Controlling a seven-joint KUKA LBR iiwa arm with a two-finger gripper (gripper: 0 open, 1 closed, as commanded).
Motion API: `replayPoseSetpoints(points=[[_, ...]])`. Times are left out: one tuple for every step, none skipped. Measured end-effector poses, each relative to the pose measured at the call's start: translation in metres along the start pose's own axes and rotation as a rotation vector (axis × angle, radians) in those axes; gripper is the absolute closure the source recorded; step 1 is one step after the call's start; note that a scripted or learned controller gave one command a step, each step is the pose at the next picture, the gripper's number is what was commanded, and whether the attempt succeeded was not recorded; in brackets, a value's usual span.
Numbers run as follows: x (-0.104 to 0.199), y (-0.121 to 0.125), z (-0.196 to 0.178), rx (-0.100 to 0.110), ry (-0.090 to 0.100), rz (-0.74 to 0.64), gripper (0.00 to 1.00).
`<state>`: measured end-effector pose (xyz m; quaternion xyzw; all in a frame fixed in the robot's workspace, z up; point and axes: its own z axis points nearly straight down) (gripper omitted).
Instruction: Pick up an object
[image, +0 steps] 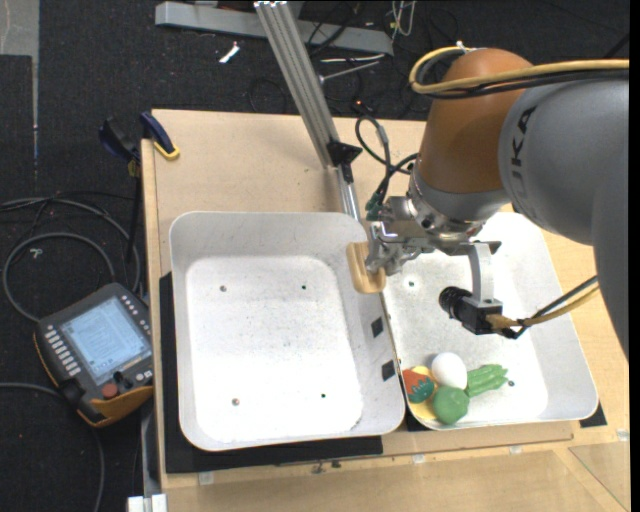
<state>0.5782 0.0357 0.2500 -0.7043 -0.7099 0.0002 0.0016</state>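
Note:
My gripper hangs over the left edge of the right bin, beside the rim it shares with the left bin. A small tan block sits right under the gripper tip at that rim; whether it is gripped or merely touched is unclear. At the right bin's near corner lie a white egg-shaped object, a green ridged toy, a round green piece and a small orange and yellow item. The grey arm with its orange band covers the bin's far part.
A slanted metal pole runs from the top down to the bins' shared rim. A black cable fitting hangs from the wrist over the right bin. A teach pendant lies left of the bench, and a blue and yellow clamp sits on its far-left corner.

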Motion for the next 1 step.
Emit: replayPoseSetpoints(points=[[0.0396, -0.0258, -0.0010, 0.001, 0.000, 0.001, 1.00]])
